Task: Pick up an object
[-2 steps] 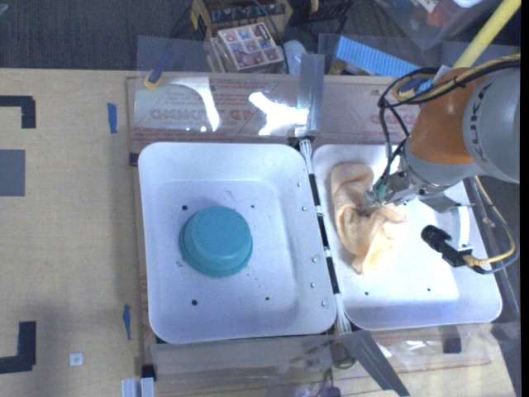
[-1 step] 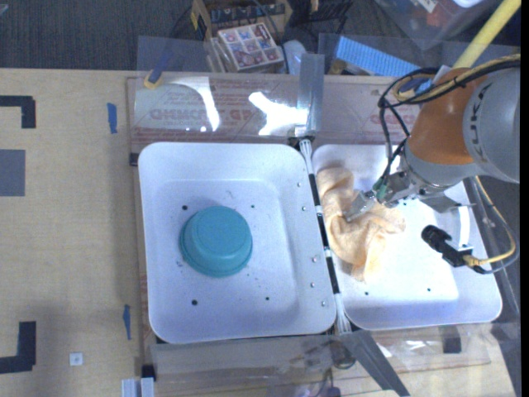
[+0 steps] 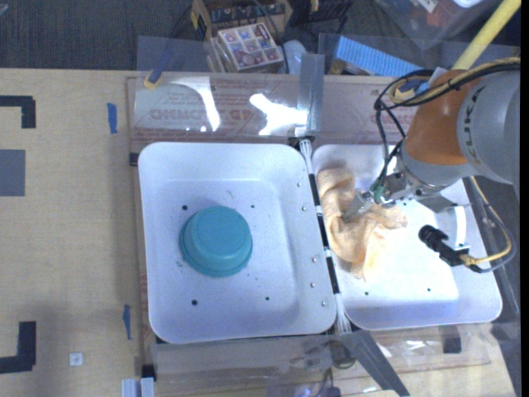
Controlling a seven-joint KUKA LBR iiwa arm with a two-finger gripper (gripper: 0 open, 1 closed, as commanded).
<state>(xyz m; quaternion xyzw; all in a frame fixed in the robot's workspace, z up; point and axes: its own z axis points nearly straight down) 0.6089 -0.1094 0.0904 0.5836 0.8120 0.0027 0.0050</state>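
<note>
A crumpled tan cloth (image 3: 354,223) lies in the right bin (image 3: 430,298), against its left wall. My gripper (image 3: 361,204) reaches down from the right and sits low on the cloth's upper middle, its tips buried in the folds. A teal upturned bowl (image 3: 216,240) rests in the middle of the left bin (image 3: 240,308), well away from the gripper.
The grey arm with its orange band (image 3: 438,135) hangs over the right bin's far right corner. A clear wall stands behind both bins (image 3: 223,110). Boxes and clutter sit on the floor beyond it. Pale bench surface stretches to the left.
</note>
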